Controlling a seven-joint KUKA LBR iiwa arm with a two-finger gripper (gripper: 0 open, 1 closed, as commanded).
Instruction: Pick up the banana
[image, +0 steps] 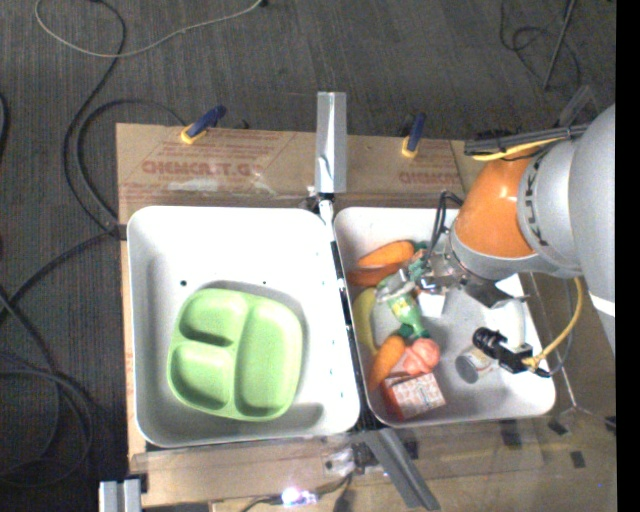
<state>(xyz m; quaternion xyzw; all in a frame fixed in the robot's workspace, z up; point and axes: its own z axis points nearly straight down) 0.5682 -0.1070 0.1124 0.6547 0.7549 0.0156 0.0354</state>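
Note:
The banana (365, 316), yellow-green, lies along the left wall of the right bin (520, 405), partly under other items. My gripper (418, 282) reaches down into the middle of that bin, just right of the banana's upper end and over a green and white item (408, 312). Nothing can be seen held in it. An orange carrot (386, 256) lies just above the banana, touching the gripper's left side.
A second carrot (388, 358), a pink-red piece (425, 353) and a red box (413, 394) crowd the right bin's lower middle. The left bin (150, 260) holds a green divided plate (238, 352). A metal post (330, 140) stands behind the bins.

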